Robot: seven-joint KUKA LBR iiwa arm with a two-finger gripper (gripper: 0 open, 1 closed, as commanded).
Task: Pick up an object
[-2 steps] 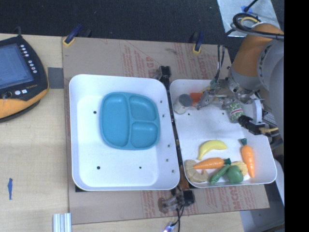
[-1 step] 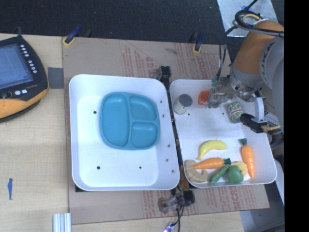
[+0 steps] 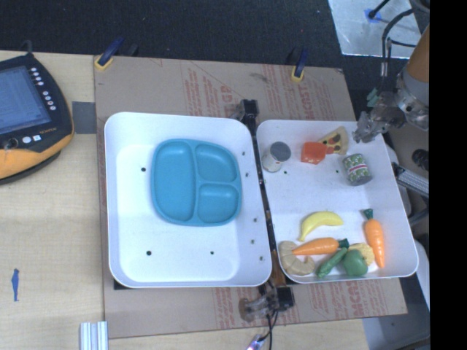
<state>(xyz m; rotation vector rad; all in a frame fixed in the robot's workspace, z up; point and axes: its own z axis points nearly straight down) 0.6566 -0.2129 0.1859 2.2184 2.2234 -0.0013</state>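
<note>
Approach step: gripper (image 3: 367,127) hovers at right bin (image 3: 332,195) far corner, just beside green can (image 3: 357,168). Nothing held; finger state unclear. Next: descend onto can, close.

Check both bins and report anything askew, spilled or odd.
Nothing looks spilled or damaged. The blue divided plate lies flat in the left bin. The toy food sits inside the right bin, mostly heaped at its near edge. The gripper hovers over that bin's far right corner.
</note>
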